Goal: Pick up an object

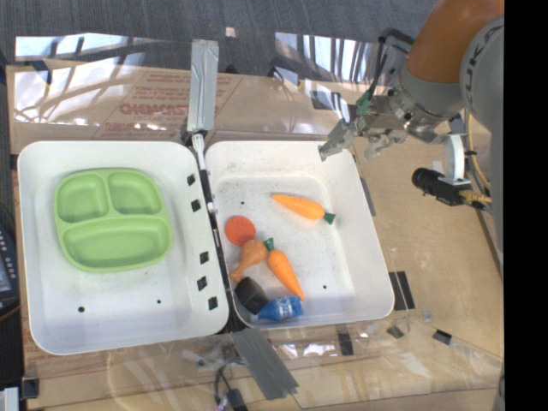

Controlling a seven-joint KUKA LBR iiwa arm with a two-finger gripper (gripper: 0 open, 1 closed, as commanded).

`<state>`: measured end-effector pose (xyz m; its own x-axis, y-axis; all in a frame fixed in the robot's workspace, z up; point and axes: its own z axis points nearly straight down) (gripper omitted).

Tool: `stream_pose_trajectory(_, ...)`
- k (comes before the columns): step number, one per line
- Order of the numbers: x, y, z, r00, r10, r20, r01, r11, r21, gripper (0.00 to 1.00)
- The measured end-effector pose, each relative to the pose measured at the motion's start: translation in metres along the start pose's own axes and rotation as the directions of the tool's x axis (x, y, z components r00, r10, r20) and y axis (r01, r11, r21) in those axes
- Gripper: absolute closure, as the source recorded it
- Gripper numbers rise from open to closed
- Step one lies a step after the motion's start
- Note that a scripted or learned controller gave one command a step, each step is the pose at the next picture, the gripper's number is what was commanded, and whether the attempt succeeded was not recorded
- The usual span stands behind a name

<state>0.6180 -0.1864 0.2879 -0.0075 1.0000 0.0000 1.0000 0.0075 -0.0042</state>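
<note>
My gripper (352, 150) hovers over the far right corner of the right bin (360, 255), open, with nothing between its fingers. Below it and to the left, an orange carrot (300, 206) with a green end lies near the bin's middle. Toward the bin's left side sit a red-orange round piece (241, 228), a tan-orange squash-shaped toy (250, 258) and a second carrot (284, 271) with a green top. A black object (251, 294) and a blue object (281, 310) lie touching at the near edge.
The left bin (51, 306) holds a green divided plate (111, 218). A grey taped ridge (204, 92) runs up from between the two bins. Brown cardboard (437, 264) covers the bench to the right of the bins.
</note>
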Motion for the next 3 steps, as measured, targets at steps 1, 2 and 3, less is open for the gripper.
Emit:
stream_pose_trajectory(1,0.017,-0.035,0.127,1.000,0.026,-0.001,-0.026,1.000,0.004,0.00)
stream_pose_trajectory(2,-0.002,-0.015,0.196,0.994,0.108,0.001,-0.108,0.994,-0.003,0.00)
stream_pose_trajectory(3,-0.001,-0.015,0.186,0.995,0.104,-0.001,-0.104,0.995,-0.001,1.00)
